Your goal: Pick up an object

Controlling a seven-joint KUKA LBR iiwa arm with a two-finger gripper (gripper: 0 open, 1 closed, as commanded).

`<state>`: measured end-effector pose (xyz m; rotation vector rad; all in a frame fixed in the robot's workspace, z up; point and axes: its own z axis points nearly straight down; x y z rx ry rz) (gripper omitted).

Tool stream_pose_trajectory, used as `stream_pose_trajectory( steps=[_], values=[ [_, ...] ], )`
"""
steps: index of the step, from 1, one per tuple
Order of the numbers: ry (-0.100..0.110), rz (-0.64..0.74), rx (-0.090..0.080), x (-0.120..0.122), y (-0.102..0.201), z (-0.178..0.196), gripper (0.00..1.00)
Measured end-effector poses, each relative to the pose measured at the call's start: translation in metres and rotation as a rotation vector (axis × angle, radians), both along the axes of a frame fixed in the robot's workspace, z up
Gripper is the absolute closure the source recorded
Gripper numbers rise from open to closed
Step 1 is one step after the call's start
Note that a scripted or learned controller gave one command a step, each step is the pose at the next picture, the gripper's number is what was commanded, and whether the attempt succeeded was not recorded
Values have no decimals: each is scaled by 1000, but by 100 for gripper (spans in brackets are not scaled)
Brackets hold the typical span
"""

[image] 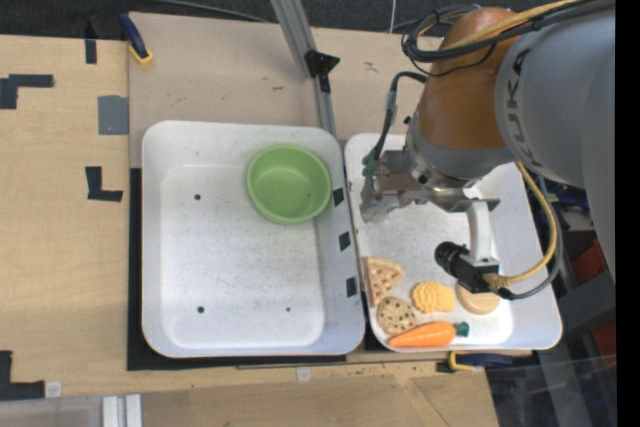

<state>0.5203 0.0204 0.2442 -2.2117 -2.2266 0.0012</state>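
The tool [385, 198] hangs over the right bin [535, 320]; whether it is open is unclear. Toy foods: pizza [381, 276], cookie [397, 314], carrot [428, 334], crowd at 6 o'clock, so a grasp may slip or knock neighbours.

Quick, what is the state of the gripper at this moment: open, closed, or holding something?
Gripper: cannot be told; it hangs over the right shallow white bin, above the toy food pieces, with nothing visibly between it.

Even, fairly bright overhead light; soft shadows; mild glare on white bins [160, 215]; slightly soft focus, dark floor toward 12 o'clock.
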Motion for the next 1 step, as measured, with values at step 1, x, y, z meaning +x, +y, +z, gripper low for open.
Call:
stream_pose_trajectory(
  steps=[1],
  values=[
    [-1, 1, 0, 0, 55, 5, 100]
  ],
)
